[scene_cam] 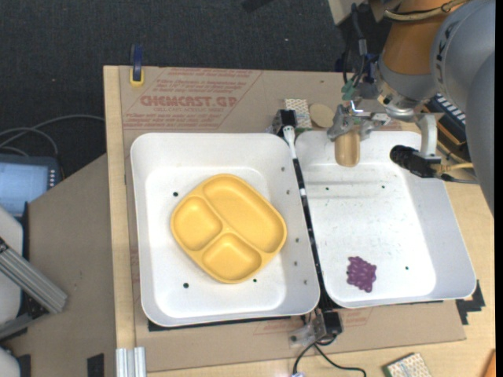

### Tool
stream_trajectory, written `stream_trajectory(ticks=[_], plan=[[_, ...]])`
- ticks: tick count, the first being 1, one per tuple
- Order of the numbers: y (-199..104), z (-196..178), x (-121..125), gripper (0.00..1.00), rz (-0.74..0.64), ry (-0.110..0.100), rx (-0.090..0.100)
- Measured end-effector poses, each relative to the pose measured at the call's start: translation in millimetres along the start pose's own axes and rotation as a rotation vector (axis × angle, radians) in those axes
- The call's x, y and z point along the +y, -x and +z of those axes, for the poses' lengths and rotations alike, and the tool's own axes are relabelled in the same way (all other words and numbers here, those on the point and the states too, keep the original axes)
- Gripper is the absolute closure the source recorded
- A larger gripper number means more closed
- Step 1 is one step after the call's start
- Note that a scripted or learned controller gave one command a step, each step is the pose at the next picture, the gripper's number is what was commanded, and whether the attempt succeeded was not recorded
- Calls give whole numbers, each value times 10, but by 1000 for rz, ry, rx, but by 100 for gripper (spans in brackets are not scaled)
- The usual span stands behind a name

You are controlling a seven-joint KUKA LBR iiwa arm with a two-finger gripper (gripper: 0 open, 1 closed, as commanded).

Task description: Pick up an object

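Arm reaching in from the right, wrist bent down, tool (346,134) clamped on a tan cylinder (346,150) over the right bin (440,234), purple grape cluster (361,273) lying well below it.

Robotics lab: an industrial arm (440,45) works over two white bins (157,210) on a cardboard-covered surface (189,93), with loose cables (47,128) nearby.

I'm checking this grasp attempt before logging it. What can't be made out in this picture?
- Gripper, camera view: too small and partly masked by the tan piece to tell whether that piece is held.
- Purple object: too small to identify.
- Arm: cut off by the top and right edges.
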State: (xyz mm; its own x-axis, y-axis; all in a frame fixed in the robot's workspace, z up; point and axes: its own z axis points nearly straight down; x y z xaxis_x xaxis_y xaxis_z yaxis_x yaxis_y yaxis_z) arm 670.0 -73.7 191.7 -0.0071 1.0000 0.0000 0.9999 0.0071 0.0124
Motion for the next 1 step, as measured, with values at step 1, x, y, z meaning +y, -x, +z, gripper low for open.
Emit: stream_trajectory(ticks=[1], plan=[[-621, -287, -659, 100, 1, -16, 4]])
